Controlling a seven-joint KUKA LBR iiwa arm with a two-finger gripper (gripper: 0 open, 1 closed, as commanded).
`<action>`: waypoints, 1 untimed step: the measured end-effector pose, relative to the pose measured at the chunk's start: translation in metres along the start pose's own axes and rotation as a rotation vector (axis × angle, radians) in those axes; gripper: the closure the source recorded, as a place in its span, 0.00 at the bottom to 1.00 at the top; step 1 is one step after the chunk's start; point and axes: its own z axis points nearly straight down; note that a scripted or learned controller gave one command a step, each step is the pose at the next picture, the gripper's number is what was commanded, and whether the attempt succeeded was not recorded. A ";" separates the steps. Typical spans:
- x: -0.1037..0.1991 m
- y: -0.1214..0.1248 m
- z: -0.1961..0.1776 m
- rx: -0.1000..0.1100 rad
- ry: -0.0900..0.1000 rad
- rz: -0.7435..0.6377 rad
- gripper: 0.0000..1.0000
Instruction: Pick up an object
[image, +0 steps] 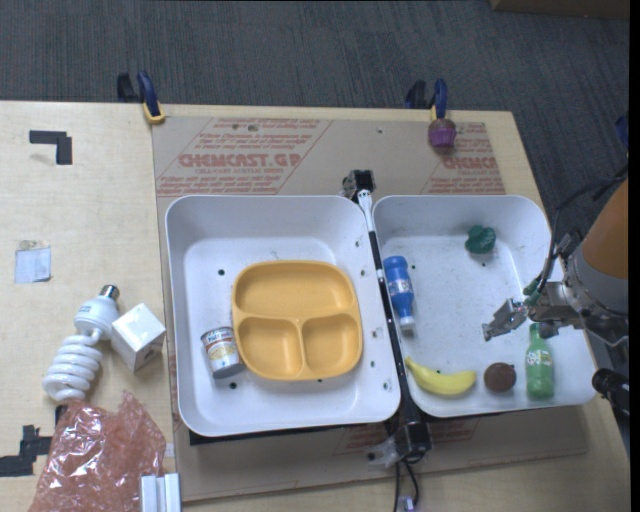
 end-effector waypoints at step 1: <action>0.015 0.000 0.090 0.000 0.000 0.001 0.00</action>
